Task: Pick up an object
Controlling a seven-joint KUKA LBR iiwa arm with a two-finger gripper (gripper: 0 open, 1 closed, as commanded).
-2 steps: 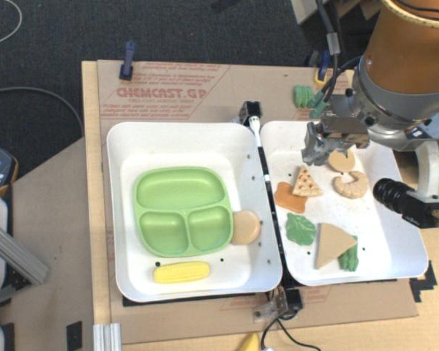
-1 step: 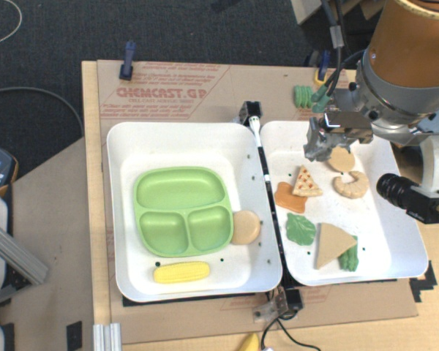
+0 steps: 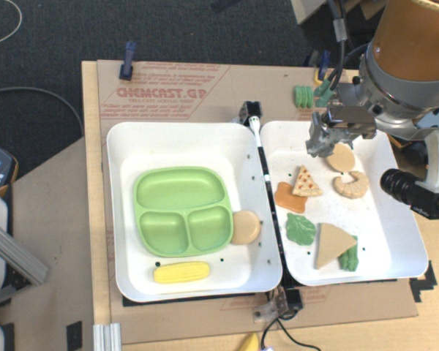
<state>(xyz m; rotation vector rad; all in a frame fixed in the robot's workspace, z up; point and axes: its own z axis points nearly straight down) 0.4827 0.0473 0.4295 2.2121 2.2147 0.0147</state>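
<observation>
Gripper [image 3: 323,143] hangs over the right bin [image 3: 406,258], at its 11 o'clock corner, fingers down beside a tan disc [image 3: 342,158]; whether they are spread or pressed together I cannot tell, and nothing shows between them. That disc, likely the target, looks like light, stiff toy food, flat and smooth, so it may slip; its opposite edges seem the best hold. At its 5 o'clock lies a ring piece [image 3: 351,186], at 7 o'clock a pizza slice [image 3: 305,183] on an orange piece [image 3: 287,198]. Further toward 6 o'clock sit a green leaf [image 3: 301,229] and a tan wedge [image 3: 331,244]. In the left bin [image 3: 121,146] are a green tray [image 3: 181,210], a bun [image 3: 245,227] and a corn cob [image 3: 181,272].
</observation>
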